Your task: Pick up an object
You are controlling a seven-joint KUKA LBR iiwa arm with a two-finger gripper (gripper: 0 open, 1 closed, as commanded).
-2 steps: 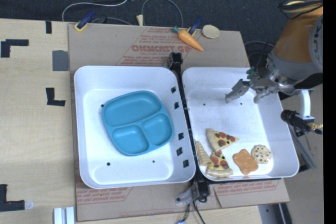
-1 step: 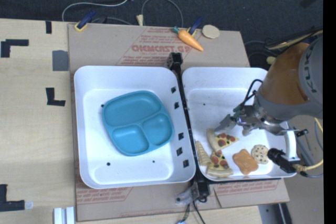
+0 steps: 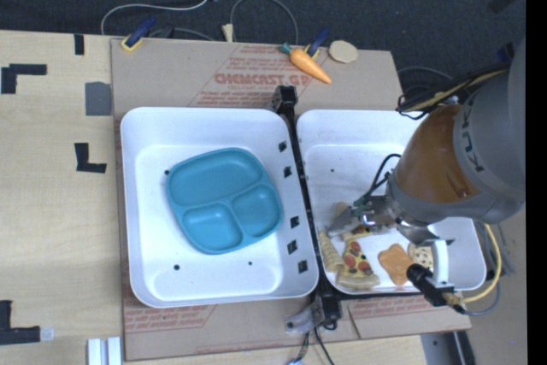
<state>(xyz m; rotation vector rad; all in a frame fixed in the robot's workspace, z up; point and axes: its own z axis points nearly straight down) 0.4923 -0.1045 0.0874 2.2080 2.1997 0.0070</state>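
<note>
1. on my screen the left bin [image 3: 145, 184] is a shallow white tray on the brown cardboard sheet [image 3: 248, 77].
2. in it i see one thing, a blue divided plate [image 3: 224, 199], lying flat near the middle, with three compartments facing up.
3. a black divider [image 3: 295, 184] runs between the two bins, which sit side by side.
4. behind the bins, on the cardboard, a toy carrot [image 3: 309, 66] lies, and just beside it a small round beige disc [image 3: 344, 52].
5. the right bin [image 3: 342, 132] is also white; its objects are gathered at the near edge.
6. there i see a pizza slice toy [image 3: 358, 261], a long pale piece [image 3: 329, 250] just to its left, an orange flat piece [image 3: 394, 263] to its right and a small spotted piece [image 3: 420, 255] further right.
7. the gripper [image 3: 355, 218] is low in the right bin, just above the pizza slice toy; the fingers are blurred, so i cannot tell if it is wide or narrow, or whether it touches anything.
8. the grey arm with its orange band [image 3: 436, 162] covers the right part of this bin.
</note>
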